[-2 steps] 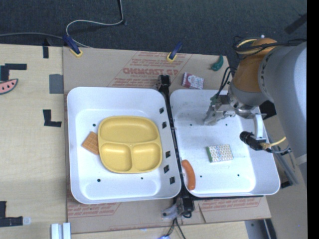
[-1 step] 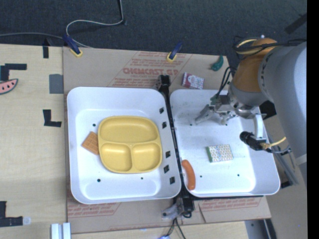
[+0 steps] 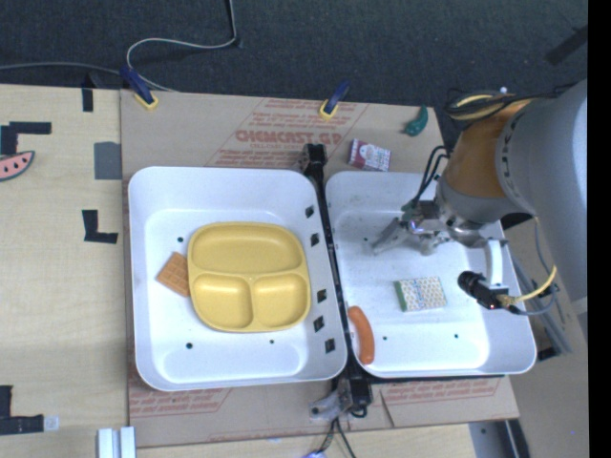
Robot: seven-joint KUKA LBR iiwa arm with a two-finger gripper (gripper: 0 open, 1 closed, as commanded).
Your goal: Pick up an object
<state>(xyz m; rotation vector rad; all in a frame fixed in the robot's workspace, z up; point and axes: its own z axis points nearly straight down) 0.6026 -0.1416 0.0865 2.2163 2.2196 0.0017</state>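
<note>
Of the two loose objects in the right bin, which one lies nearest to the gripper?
The small speckled pad, just below the gripper. The orange sausage-shaped piece lies farther away, at that bin's left wall.

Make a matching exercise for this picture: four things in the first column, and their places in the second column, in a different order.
Things:
1. yellow divided plate
2. orange sausage-shaped toy
3. small patterned pad
4. brown cracker-like piece

Places:
A. near the middle of the right bin
B. middle of the left bin
C. partly under the plate's left edge
D. at the right bin's left wall, near the front

Pairs: 1-B, 2-D, 3-A, 4-C
</note>
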